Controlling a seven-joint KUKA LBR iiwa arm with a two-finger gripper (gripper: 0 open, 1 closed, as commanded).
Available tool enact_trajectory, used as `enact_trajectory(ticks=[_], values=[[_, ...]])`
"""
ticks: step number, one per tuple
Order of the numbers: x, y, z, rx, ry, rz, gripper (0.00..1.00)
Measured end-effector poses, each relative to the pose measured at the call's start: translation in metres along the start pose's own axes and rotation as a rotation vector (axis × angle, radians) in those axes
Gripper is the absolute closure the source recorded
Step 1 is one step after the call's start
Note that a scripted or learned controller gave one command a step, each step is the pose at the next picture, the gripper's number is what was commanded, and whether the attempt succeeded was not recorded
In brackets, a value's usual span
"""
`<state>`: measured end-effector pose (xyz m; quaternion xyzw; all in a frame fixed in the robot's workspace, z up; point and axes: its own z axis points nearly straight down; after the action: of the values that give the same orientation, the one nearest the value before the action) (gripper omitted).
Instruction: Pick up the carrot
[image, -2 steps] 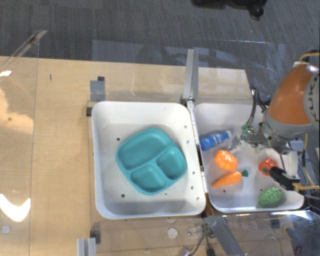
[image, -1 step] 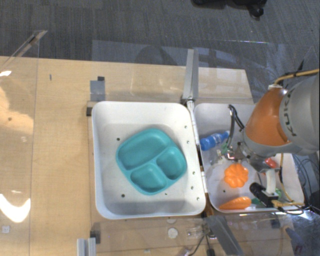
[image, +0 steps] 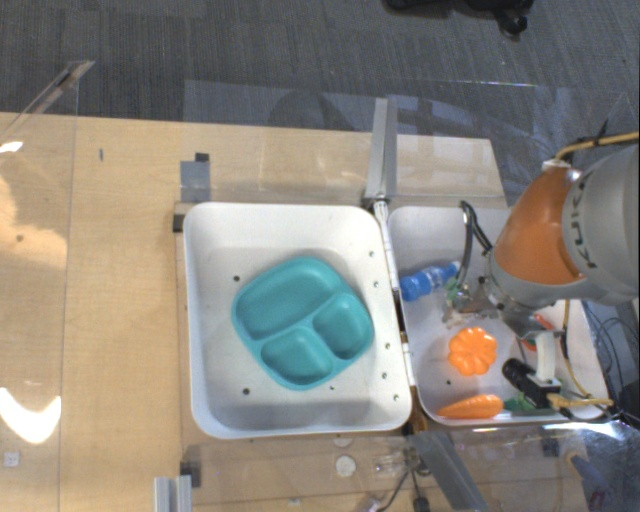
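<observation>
Two white bins on the counter (image: 120, 300): carrot (image: 470, 406) lies in the right bin (image: 425, 235); pincer (image: 468, 300) above, its state cannot be told.

arm (image: 560, 235) from right | wrist bent down | pincer (image: 470, 305) low

Robotics lab test cell; pale wooden bench (image: 100, 300) with clear acrylic guard panels (image: 450, 130); two white bins (image: 210, 400) bracketed in place; exposed cabling (image: 575, 370); grey carpet (image: 250, 45) beyond.
</observation>
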<state>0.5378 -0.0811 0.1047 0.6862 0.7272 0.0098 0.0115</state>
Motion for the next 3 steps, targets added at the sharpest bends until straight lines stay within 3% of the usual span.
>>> enact_trajectory(ticks=[1,2,3], values=[[0.084,-0.040,-0.123,0.020,0.004,-0.052,1.00],[0.084,-0.040,-0.123,0.021,0.004,-0.051,0.00],[0.011,-0.046,-0.081,0.026,0.002,0.023,0.00]])
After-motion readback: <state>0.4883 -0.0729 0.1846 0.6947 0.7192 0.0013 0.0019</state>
